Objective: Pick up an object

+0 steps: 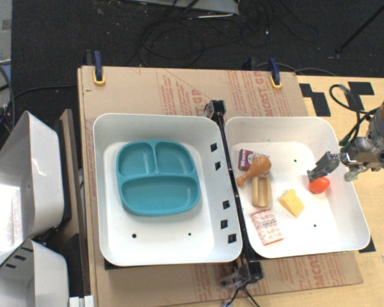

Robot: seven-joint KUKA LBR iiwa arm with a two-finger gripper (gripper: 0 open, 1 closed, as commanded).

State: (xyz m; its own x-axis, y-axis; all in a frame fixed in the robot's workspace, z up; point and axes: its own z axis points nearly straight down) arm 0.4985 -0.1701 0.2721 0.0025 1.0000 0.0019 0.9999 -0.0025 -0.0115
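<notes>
Right now the hand (324,165) sits low over the right bin (345,229), near that bin's right wall, with the grey arm (371,147) leading off to the right edge of the view. Its dark tip points down and to the left, and whether it is spread or closed I cannot tell from this angle. Touching the tip, just below it, lies a small red tomato (319,185); it looks to rest on the bin floor rather than in any grasp. To the left of the hand and a little lower lies a yellow wedge of cheese (292,203). Further left are a tan bread roll (262,192) standing on end in the view and a brown drumstick (255,169) lying aslant, its lower end just beside the top of the roll. Behind the drumstick, touching it, is a small dark red packet (244,158). Well below and to the left of the hand, near the bin's front wall, lies a red and white printed packet (267,227). Far to the left of the hand, in the left bin (109,235), rests a blue divided plate (158,177) with three compartments. Both bins sit side by side on a brown cardboard sheet (179,88) covering the worktop.
</notes>
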